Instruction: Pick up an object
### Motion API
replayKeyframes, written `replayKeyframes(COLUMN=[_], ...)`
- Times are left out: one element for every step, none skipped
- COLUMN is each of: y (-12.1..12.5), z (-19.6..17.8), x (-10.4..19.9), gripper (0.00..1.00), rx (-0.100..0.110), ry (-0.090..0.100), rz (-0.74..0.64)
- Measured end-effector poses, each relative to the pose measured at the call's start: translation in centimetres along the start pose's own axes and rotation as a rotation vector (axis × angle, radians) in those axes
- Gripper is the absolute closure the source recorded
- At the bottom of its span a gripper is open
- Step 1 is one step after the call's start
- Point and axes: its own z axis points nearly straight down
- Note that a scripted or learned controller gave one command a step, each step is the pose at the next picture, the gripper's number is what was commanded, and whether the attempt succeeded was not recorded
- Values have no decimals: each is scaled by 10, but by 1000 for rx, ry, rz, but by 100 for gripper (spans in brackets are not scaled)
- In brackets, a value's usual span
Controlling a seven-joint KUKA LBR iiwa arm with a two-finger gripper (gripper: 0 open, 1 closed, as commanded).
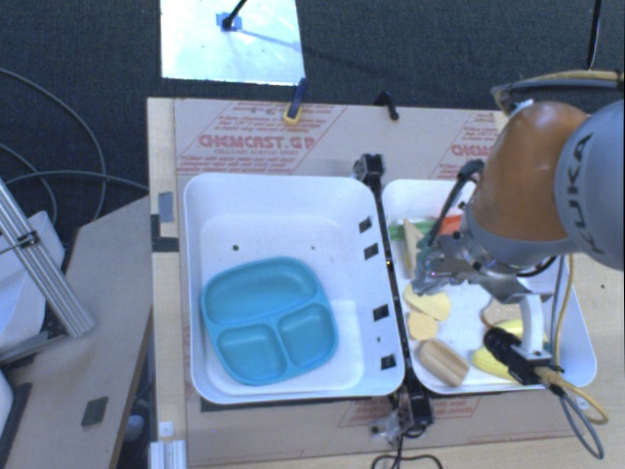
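Right bin (583,332): arm enters from 3 o'clock. Its grey body and orange band cover the bin's middle and the whole 12-to-3 o'clock part.

Gripper (427,274) low over the bin's 9 o'clock side, near the divider wall. It shows as a cluster of metal parts under the wrist. Open or closed: cannot tell, the wrist shadows it and the detail is too small. Nothing seen held in it.

Loose pieces, all in the right bin:
- Yellow slice (431,306) just beside the gripper at its 6 o'clock; contact cannot be told.
- Paler slice (422,326) next down, touching or overlapping the first.
- Tan roll (441,362) at the bin's 7 o'clock corner, lying flat.
- Yellow piece (487,362) at 6 o'clock, partly covered by robot hardware; shape unclear.
- Tan piece (499,313) near centre, its top edge cut off by the arm.
- Orange piece (448,226), a sliver at 11 o'clock, mostly under the arm.
- Pale stick (412,238) and green scrap (397,230) at 10 o'clock near the wall; the two are hard to separate.

Left bin (283,186): blue divided plate (269,316) sits toward 7 o'clock, three compartments, lying flat, well apart from the gripper.
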Motion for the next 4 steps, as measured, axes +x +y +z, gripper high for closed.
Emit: replayKeyframes(y=[2,3,-2,33], z=[-80,-197,19,19], x=[38,151,158,99], gripper=[100,100,100,100], rx=[-5,-13,20,3], ry=[-1,5,-7,-4], rz=[-1,-7,8,13])
